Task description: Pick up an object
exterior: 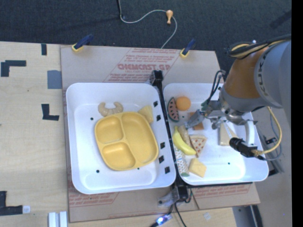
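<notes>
Two white bins on tabletop, arm over right bin

Left bin (pixel 80 141): yellow divided plate (pixel 125 141), tan pretzel-shaped piece (pixel 110 109) at far edge. Right bin (pixel 246 171): watermelon slice (pixel 172 109), orange (pixel 183 103), banana (pixel 182 143), pizza slice (pixel 198 143), cheese wedge (pixel 197 167). Hand (pixel 196 120) low beside orange; finger spacing cannot be told
</notes>
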Available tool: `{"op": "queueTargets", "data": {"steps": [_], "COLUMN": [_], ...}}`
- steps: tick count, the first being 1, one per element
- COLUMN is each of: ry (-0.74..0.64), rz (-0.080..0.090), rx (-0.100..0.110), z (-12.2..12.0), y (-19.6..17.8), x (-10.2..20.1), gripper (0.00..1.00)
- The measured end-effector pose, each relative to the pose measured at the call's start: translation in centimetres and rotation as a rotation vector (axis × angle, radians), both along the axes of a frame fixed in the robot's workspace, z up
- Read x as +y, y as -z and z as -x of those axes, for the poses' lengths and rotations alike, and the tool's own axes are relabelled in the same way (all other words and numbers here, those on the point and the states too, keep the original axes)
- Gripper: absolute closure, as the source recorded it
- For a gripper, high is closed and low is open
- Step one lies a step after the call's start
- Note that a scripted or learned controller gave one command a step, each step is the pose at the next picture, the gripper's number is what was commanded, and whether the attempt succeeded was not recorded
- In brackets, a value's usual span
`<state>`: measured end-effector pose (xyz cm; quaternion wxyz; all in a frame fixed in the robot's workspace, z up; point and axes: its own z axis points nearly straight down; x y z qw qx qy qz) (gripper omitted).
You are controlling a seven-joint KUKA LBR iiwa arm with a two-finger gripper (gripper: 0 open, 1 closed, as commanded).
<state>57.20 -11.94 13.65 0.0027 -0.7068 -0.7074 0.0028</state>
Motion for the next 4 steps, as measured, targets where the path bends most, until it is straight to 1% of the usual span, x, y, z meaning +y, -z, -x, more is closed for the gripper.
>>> {"op": "queueTargets", "data": {"steps": [1, 2, 3, 4], "ry": [-0.001, -0.002, 0.0, 0.001], "rz": [0.001, 0.0, 0.0, 0.0], "rx": [-0.005, -0.005, -0.009, -0.011], "z": [0.1, 0.0, 0.5, 1.2], "y": [5.3, 4.1, -0.2, -5.5], "x": [0.1, 0.1, 0.0, -0.6], "gripper": [0.0, 1.0, 1.0, 1.0]}}
